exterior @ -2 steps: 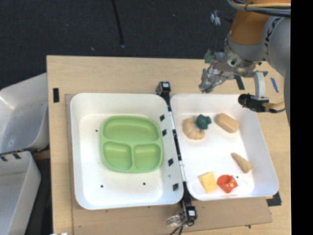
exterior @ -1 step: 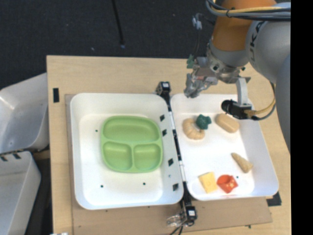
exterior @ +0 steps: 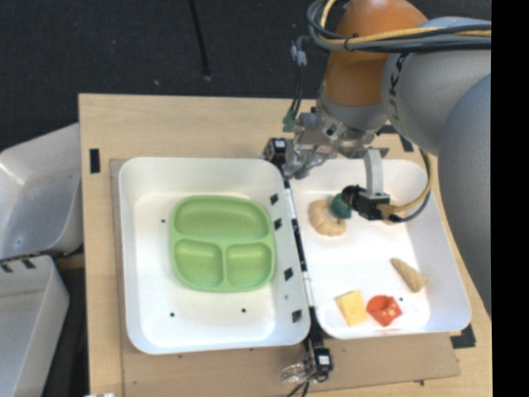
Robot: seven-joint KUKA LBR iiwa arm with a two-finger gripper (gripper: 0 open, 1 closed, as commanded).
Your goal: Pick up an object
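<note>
**While the arm hangs over the right bin, pick target is open**

Though the wrist hardware sits low over the right bin (exterior: pixel 430 222), the jaws are tucked under it, so I cannot tell whether they are open or closed; nothing is seen gripped.

The nearest candidate is the beige crescent (exterior: pixel 328 219), lying flat on the bin floor. It looks like light, stiff plastic toy food with a smooth, rounded skin, so it is likely slippery. My guess is to pinch across its narrow middle, not its ends.

- A dark green piece (exterior: pixel 341 203) touches the crescent on its arm side, so that flank is crowded.
- The centre rim (exterior: pixel 291 222) runs just beside the crescent on the other side, leaving little room there.
- The tan wedge (exterior: pixel 408 275), yellow block (exterior: pixel 350 308) and red piece (exterior: pixel 383 309) lie well apart from the crescent, toward the front.
- The block and the red piece sit just beside each other.
- The green plate (exterior: pixel 221 242) lies beyond the rim from the crescent.

The floor in front of the crescent is open.
</note>
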